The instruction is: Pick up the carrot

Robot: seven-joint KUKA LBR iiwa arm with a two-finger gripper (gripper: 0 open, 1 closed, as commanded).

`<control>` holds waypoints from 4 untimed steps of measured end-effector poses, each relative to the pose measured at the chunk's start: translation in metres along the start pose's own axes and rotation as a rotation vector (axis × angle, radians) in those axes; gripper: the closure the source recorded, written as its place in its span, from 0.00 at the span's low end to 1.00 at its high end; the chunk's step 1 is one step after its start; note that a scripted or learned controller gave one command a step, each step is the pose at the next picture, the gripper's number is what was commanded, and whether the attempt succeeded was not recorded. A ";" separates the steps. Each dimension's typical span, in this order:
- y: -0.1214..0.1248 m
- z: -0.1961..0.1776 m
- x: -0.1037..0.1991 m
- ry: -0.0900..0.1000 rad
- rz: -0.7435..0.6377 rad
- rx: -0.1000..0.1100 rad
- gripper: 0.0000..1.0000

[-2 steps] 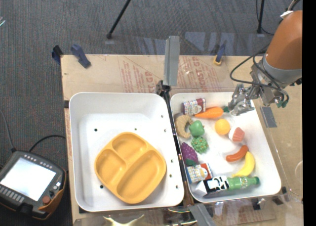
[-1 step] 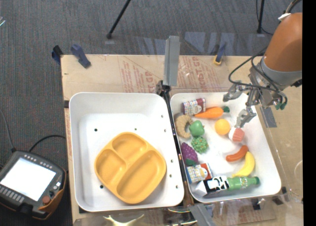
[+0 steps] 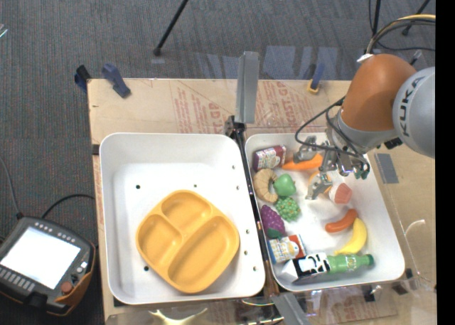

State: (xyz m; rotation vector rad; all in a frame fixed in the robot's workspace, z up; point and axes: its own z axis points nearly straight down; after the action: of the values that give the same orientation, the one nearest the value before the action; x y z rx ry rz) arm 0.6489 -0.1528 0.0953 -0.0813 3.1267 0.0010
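The arm enters from the right and hangs over the right bin (image 3: 380, 206). The gripper (image 3: 321, 174) sits low in the upper part of that bin, amid cables; whether it is open or closed cannot be told, and nothing is seen in its grasp. The carrot (image 3: 301, 164) lies just left of the gripper, near the bin's far wall, beside a small maroon carton (image 3: 269, 156). Nearby lie a green pepper (image 3: 284, 185), broccoli (image 3: 288, 208), a sausage (image 3: 341, 220), a banana (image 3: 355, 237) and a green bottle (image 3: 334, 264). The left bin (image 3: 121, 153) holds a yellow divided plate (image 3: 188, 240).
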 end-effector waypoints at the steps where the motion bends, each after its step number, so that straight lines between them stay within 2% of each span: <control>1: 0.002 -0.012 -0.003 -0.007 -0.005 0.001 1.00; 2: -0.017 -0.053 0.073 0.008 -0.014 0.002 1.00; 3: -0.016 -0.051 0.074 0.012 -0.016 -0.001 0.00; 4: 0.000 0.009 0.024 0.015 0.148 -0.002 0.00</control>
State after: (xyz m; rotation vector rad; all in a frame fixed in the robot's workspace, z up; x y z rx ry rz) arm 0.6250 -0.1538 0.0859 0.1514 3.1396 0.0047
